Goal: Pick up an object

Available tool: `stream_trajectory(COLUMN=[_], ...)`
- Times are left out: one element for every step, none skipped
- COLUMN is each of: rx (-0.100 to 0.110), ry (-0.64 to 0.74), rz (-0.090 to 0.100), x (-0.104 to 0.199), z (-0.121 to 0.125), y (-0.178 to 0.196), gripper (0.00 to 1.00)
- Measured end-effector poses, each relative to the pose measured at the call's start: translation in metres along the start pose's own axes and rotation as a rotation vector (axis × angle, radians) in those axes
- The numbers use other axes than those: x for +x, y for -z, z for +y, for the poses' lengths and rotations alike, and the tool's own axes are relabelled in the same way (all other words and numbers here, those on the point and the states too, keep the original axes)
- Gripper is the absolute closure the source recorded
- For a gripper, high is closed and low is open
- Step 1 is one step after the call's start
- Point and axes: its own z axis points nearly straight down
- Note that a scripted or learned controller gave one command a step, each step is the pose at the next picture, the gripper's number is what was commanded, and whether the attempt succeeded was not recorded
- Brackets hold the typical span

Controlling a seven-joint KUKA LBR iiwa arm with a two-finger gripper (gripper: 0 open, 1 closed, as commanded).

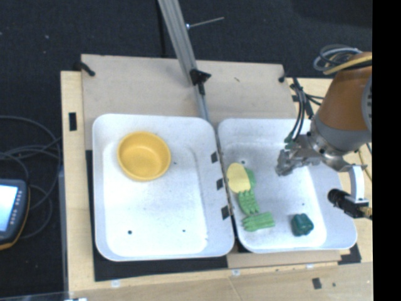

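**Hand hovers over right bin, targets wait below**

I see the arm (343,108) reach over the right bin (269,130), its hand (287,165) above bare floor; whether it is apart or together I cannot tell. The yellow piece (237,177), green pieces (254,212) and dark green block (302,224) lie nearer the front wall. I judge the lone block easiest: open room around it, rim close.
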Motion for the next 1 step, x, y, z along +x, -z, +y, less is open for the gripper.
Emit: stream_trajectory(rx=[0.000], ry=[0.000], rz=[0.000], x=[0.0470], z=[0.0122], y=[-0.0034], gripper=[1.00])
